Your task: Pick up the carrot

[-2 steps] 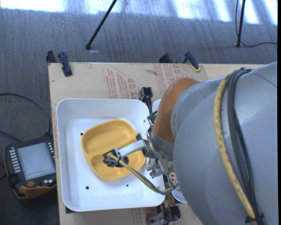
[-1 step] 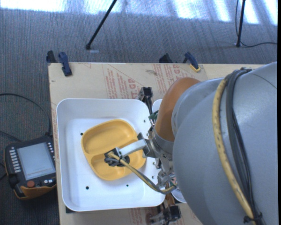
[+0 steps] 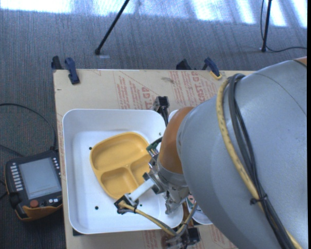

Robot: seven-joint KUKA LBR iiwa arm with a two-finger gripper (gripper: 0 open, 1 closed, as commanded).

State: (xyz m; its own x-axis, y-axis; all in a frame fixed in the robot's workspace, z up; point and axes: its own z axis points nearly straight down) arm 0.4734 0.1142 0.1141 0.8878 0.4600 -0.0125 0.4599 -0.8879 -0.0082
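My grey arm (image 3: 238, 154) reaches in from the right and covers nearly all of the right bin (image 3: 172, 113). Its orange band (image 3: 168, 139) sits over the divide between the two bins. Below it the gripper (image 3: 172, 206) points down at the near edge, about where the two bins meet. A thin orange-red streak (image 3: 185, 207) shows just right of the gripper; whether it is the carrot is unclear. The arm hides whatever lies in the right bin.
The left bin (image 3: 75, 165) holds a yellow divided plate (image 3: 119, 162), just left of the wrist. A black connector with a yellow cable (image 3: 125, 205) hangs off the wrist over the left bin's near side. A teach pendant (image 3: 33, 183) lies on the floor at left.
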